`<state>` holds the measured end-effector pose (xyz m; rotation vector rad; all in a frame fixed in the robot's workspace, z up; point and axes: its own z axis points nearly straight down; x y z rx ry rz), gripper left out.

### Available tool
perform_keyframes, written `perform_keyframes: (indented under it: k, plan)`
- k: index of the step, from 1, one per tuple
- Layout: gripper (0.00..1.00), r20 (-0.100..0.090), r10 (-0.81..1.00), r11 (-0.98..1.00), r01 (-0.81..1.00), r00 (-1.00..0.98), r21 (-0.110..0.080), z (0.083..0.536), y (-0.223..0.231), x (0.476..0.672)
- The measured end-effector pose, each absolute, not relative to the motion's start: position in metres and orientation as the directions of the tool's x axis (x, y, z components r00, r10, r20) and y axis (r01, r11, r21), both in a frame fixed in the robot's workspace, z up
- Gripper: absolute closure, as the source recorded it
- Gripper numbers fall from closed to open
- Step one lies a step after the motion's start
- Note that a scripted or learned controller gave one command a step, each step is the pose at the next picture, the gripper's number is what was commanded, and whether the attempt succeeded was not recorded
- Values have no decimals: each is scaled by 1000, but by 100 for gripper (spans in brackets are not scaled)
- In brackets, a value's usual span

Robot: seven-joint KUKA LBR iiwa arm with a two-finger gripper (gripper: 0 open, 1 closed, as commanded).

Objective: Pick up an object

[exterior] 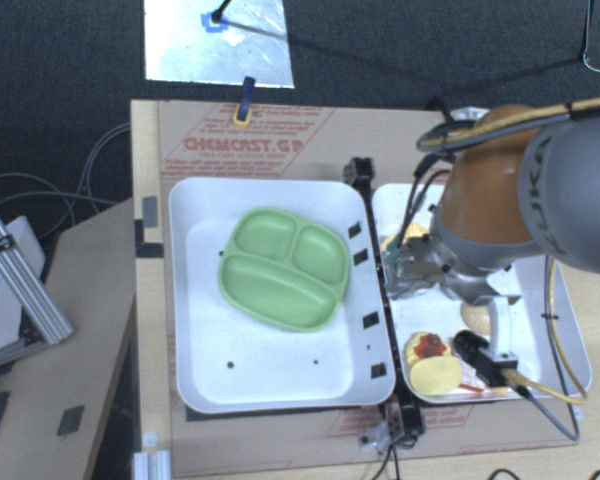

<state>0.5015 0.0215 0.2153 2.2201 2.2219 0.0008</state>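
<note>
Arm (pixel 490 198) comes in from the right and covers most of the right bin (pixel 392 206). Left bin (pixel 195 368) holds one green compartment plate (pixel 285 268), its long axis running upper left to lower right, well apart from the tool. Gripper (pixel 405 276) sits low at the right bin's left wall; can't tell whether it's wide, narrow or holding anything.

Candidates, all in the right bin:
- Yellow round piece (pixel 435 376), below and slightly right of the gripper, no clear long axis.
- Beige piece (pixel 475 318), to the gripper's lower right.
- Red piece (pixel 428 345), touching the yellow round piece's top.
- Small yellow piece (pixel 415 233), just above the gripper. Judged nearest, so likely the shortest move.
</note>
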Motion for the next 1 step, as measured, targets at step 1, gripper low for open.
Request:
perform_keyframes:
  k: [1]
  plan:
    - [100, 1, 1000, 4, 1000, -4, 3, 233, 19, 499]
